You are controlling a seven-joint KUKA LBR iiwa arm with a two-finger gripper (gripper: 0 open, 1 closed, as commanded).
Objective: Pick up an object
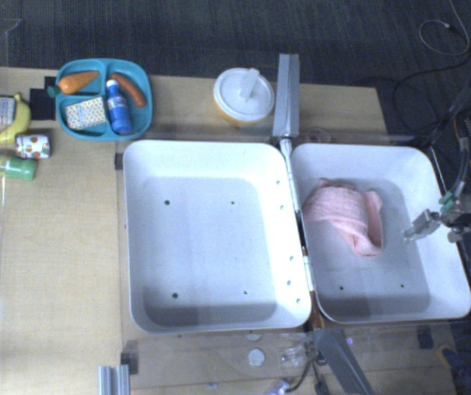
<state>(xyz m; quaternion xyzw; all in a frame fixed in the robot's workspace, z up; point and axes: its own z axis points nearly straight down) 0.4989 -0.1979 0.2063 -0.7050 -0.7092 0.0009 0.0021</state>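
Note:
A crumpled pink cloth (347, 216) lies in the right white bin (433, 299), against its left wall and a little above the middle. My gripper (423, 224) hangs over the right side of the same bin, a short way to the right of the cloth and apart from it. Nothing shows between the gripper and the cloth but bare bin floor. The arm's wrist is cut off by the frame's right edge.
The left white bin (207, 311) adjoins the right one. Behind the bins stand a white lidded cup (244, 95) and a blue tray of toy food (104, 97). Small toys (13, 138) lie at the bench's far left. Cables hang at the right.

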